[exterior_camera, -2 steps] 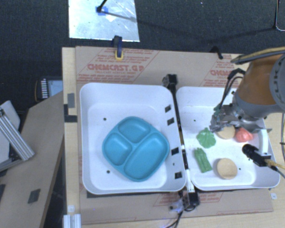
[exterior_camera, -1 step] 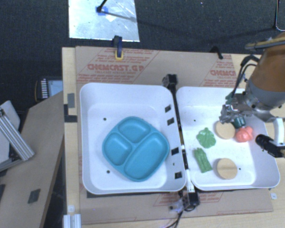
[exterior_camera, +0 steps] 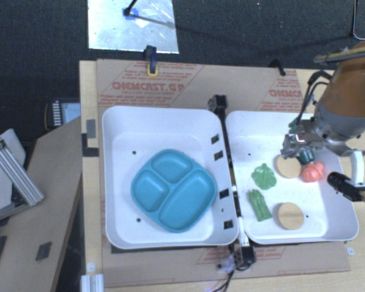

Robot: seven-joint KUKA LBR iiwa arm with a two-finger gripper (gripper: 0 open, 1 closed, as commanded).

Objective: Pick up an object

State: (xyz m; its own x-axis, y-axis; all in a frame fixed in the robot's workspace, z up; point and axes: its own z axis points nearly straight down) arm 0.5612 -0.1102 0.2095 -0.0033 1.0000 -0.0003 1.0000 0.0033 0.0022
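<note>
Hovering low, the hand [exterior_camera: 295,148] is above the tan disc [exterior_camera: 287,167].

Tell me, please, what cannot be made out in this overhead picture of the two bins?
- Gripper: its fingers are lost in dark clutter in the camera view, so open or shut cannot be read.
- Tan disc under the gripper: its upper edge is covered by the gripper, so contact is unclear.
- Pink object: too small to identify.
- Arm: cut off by the right edge.
</note>
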